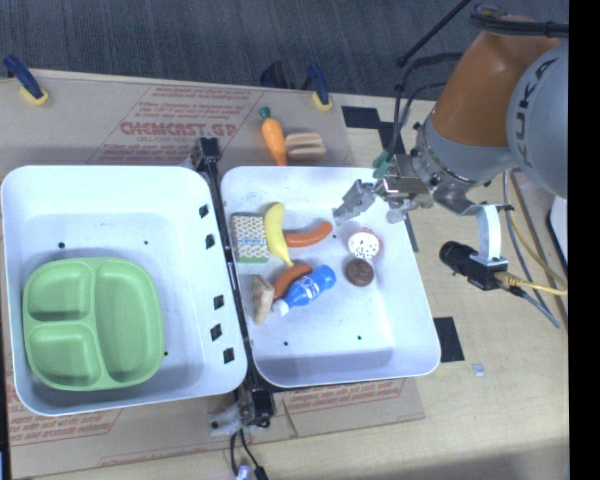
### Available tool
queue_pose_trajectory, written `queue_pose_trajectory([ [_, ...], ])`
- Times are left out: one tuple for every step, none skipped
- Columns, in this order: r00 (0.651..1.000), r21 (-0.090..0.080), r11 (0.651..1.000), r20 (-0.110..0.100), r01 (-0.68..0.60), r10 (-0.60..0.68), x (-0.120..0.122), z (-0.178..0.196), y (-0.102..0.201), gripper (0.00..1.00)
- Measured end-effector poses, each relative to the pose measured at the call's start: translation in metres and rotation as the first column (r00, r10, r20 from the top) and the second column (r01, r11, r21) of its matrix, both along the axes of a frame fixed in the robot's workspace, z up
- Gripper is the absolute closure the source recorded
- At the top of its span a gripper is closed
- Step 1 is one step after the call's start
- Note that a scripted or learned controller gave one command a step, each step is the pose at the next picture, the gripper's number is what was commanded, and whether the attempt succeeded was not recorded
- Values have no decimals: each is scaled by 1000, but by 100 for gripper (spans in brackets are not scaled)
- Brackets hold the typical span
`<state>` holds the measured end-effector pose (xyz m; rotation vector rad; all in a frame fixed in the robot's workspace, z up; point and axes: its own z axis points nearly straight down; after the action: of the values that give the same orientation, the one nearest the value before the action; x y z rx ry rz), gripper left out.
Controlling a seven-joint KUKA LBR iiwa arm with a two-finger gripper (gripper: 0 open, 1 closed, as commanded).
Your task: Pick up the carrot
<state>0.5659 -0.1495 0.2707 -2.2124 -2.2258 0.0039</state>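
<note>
Gripper (pixel 354 203) positioned above right bin (pixel 400 353); nothing is held

Carrot (pixel 272 138) is located on the bench beyond the bin. It is judged light, rigid, smooth; mid-body grasp advised. Finger opening cannot be told

Carrot (pixel 272 138): on cardboard above the right bin (pixel 405 313), beside a bun-like item (pixel 305 146).
Gripper (pixel 355 201): over right bin's upper right edge, nothing between fingers.
Green tray (pixel 92 321): left bin (pixel 40 193), lower left.
</note>
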Motion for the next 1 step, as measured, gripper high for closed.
queue_pose_trajectory([
  [1000, 0, 1000, -1, 8, -8, 58, -163, 39, 0],
])
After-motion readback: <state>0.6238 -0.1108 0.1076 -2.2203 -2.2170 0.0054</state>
